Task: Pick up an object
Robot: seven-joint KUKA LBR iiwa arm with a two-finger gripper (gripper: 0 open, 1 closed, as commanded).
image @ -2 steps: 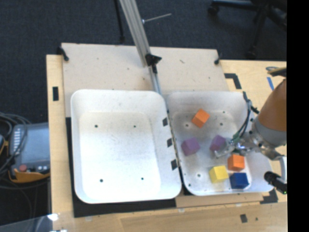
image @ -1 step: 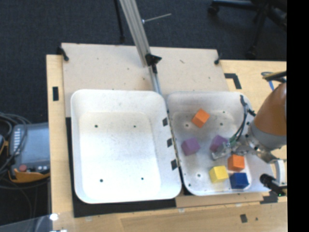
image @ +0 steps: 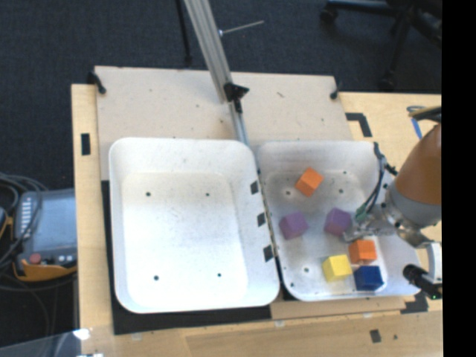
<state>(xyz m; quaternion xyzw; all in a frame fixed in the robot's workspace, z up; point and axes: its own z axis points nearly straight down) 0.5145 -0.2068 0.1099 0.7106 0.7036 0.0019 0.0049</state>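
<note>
The right bin (image: 297, 288) holds several small blocks. An orange block (image: 309, 181) lies toward the back, two purple blocks (image: 293, 225) (image: 338, 220) sit in the middle, and a yellow block (image: 336, 266) and a blue block (image: 368, 277) lie near the front. My gripper (image: 359, 238) is low over the right side of the bin, just above a second orange block (image: 364, 251) and beside the right purple block. Its fingers are hidden in the clutter.
The left bin (image: 119, 199) stands beside the right one. A slanted metal bar (image: 212, 50) rises from the back between the bins. A pendant device (image: 44, 233) rests at the far left, off the bench.
</note>
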